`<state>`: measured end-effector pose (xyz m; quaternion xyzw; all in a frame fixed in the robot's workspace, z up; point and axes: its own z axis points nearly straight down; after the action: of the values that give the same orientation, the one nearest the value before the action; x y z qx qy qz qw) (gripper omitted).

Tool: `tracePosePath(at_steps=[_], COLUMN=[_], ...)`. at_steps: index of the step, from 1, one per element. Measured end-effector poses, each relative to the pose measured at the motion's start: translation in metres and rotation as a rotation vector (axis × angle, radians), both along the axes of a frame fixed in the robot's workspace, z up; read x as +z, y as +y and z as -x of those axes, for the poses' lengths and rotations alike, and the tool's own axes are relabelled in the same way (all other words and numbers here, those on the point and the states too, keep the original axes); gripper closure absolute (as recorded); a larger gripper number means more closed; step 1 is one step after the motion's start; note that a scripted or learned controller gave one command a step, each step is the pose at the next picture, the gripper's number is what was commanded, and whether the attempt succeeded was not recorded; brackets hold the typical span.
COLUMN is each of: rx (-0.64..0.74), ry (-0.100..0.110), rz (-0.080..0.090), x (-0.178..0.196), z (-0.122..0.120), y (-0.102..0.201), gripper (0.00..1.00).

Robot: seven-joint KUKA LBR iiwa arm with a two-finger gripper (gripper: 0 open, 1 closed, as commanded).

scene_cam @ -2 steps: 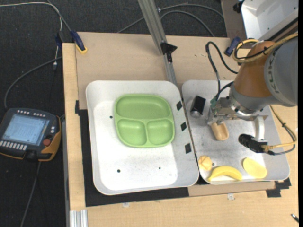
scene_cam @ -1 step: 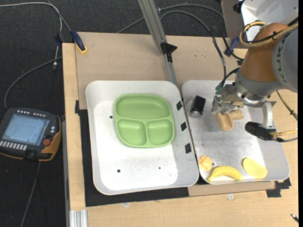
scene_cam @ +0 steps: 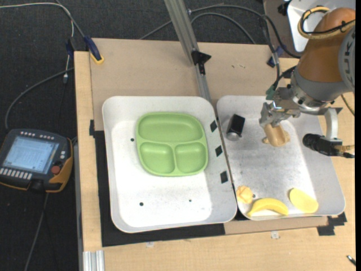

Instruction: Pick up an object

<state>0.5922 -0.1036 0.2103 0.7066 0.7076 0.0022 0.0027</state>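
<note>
A tan, wood-coloured block [scene_cam: 276,135] sits in the upper part of the right bin [scene_cam: 316,174], directly under the pincer [scene_cam: 274,119]; the block's top meets the pincer's tip, but whether the pincer is spread, closed or gripping the block cannot be told from this angle. Just to the left lies a small black block [scene_cam: 235,126], near the bin's left wall. Along the bin's near edge rest a banana [scene_cam: 267,207], a pale yellow piece [scene_cam: 245,194] just beside it, and a yellow rounded piece [scene_cam: 303,200] to the right. The left bin [scene_cam: 127,208] holds a green divided plate [scene_cam: 171,143]. Both bins stand on a light brown tabletop [scene_cam: 146,66]. A handheld control pendant [scene_cam: 35,158] lies on the dark floor to the left.
</note>
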Motion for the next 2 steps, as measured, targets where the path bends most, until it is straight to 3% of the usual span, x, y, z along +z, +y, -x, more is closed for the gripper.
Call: tracePosePath(at_steps=[2], rx=[0.005], ry=[0.008], rz=[-0.004], x=[0.015], z=[0.023], y=[0.104], gripper=[1.00])
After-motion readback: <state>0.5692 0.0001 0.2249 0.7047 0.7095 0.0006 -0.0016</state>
